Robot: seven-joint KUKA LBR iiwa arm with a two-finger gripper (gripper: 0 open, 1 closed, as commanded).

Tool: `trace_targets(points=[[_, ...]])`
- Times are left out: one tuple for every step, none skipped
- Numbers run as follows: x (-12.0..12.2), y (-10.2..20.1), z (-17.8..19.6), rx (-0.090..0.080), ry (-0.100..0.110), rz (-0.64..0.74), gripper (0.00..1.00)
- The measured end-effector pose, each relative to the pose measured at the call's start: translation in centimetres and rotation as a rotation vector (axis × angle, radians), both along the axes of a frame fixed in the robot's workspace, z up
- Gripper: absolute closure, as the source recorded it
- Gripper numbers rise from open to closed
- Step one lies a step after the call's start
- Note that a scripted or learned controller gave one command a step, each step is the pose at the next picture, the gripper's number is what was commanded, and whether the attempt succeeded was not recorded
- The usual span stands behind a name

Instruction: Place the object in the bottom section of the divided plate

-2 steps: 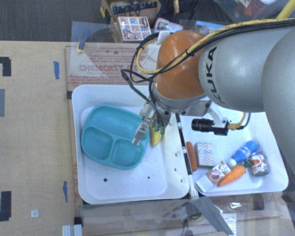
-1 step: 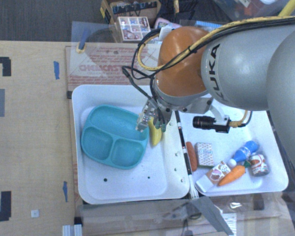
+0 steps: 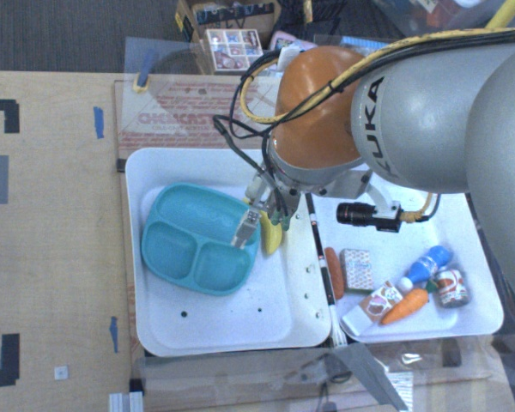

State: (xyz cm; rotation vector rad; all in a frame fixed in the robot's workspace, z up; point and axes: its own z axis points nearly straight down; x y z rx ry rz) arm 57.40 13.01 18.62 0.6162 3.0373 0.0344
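A teal divided plate [image 3: 189, 217] with three sections lies in the left bin [image 3: 232, 324], toward its upper left. My gripper [image 3: 264, 223] hangs over the plate's right rim, under the orange band of the arm. A small yellow banana-like object [image 3: 272, 237] with a greenish top sits between the fingers, its lower end pointing down just right of the plate's edge. One silver finger [image 3: 247, 227] overlaps the plate's right rim. The gripper is shut on the yellow object.
The right bin [image 3: 485, 316] holds a red sausage [image 3: 335, 271], a patterned packet [image 3: 357, 269], a small carton [image 3: 379, 299], a carrot [image 3: 405, 307], a blue bottle [image 3: 427, 264] and a can [image 3: 451, 287]. The arm's bulk covers the upper right. Cardboard boxes [image 3: 227, 11] stand behind the bins.
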Motion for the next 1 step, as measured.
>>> trace_targets(points=[[0.45,6.64,-7.83,-0.022,0.029,0.124,0.00]])
